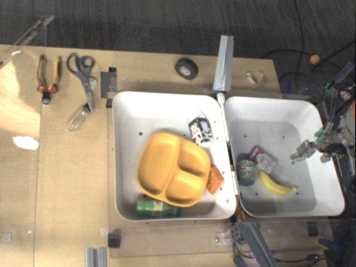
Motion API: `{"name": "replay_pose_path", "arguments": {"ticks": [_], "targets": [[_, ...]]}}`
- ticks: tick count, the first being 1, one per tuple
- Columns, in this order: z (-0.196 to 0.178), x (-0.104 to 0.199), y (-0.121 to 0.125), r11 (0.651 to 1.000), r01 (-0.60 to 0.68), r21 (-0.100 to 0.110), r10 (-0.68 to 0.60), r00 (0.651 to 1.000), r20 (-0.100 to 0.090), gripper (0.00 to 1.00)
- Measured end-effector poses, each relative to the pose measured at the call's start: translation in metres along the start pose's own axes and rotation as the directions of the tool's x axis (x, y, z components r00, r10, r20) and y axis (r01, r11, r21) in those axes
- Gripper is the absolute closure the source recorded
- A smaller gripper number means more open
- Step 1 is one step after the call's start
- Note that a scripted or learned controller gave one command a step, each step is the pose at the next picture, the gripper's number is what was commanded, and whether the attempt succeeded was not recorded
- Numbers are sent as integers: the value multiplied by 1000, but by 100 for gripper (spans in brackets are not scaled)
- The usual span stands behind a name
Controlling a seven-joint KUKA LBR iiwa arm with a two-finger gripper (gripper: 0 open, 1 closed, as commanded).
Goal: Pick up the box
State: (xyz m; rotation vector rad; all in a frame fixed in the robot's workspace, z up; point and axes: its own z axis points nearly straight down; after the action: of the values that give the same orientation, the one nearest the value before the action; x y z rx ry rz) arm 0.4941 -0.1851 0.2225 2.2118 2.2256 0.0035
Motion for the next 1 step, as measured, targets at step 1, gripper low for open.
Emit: {"name": "replay_pose_path", "arguments": {"ticks": [1], "targets": [[117, 29, 51, 1000, -9, -7, 9, 1000, 1, 0]]}}
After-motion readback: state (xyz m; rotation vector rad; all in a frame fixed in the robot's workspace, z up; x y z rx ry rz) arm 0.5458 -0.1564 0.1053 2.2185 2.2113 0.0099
